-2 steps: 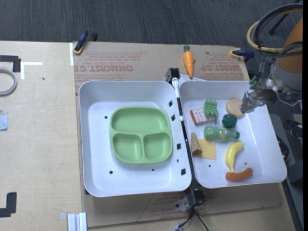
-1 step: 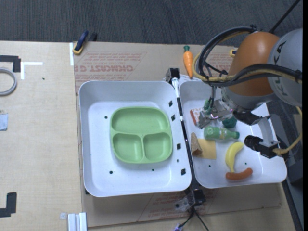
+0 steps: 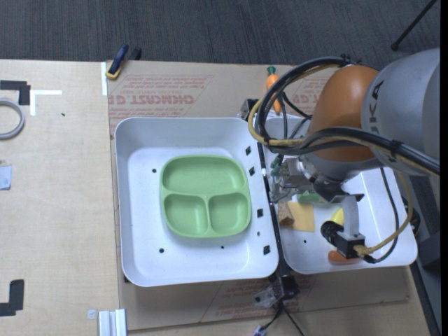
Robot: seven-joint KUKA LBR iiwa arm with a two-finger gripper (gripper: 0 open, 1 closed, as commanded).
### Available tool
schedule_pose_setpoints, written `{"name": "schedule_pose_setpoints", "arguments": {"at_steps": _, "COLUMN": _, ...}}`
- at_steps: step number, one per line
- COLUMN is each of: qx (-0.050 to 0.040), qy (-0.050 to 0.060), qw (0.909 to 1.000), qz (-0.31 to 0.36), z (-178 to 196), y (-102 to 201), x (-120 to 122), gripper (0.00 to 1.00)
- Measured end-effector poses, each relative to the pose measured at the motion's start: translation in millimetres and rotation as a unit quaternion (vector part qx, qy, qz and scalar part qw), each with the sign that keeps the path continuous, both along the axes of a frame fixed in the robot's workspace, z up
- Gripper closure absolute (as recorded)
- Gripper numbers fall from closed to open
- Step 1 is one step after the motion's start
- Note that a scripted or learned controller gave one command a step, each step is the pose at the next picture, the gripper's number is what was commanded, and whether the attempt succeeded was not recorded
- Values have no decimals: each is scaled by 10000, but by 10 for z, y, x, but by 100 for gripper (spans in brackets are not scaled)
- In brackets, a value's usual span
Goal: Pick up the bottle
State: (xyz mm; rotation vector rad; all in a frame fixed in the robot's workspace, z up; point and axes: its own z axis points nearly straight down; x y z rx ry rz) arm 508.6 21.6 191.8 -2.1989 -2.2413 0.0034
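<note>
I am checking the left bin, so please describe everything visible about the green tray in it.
The green tray is a pale green, matte, plastic-looking plate with rounded corners and three compartments: one wide section at the far side and two smaller ones at the near side. It lies flat, about centred on the floor of the left white bin, with nothing visible in it. The arm works over the right bin, apart from it.

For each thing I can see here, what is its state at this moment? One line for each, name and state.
Green divided plate: upright, lying flat in the left bin.
Arm: reaching down over the right bin, covering most of it.
Yellow item: lying in the right bin, partly hidden under the arm.
Orange item: at the right bin's near edge, mostly hidden.
Bottle: I cannot pick it out under the arm.
</note>
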Motion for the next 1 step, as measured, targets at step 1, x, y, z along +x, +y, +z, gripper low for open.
{"name": "schedule_pose_setpoints", "arguments": {"at_steps": 1, "qx": -4, "qy": -5, "qw": 9992, "qz": -390, "z": 129, "y": 856, "x": -269, "gripper": 100}}
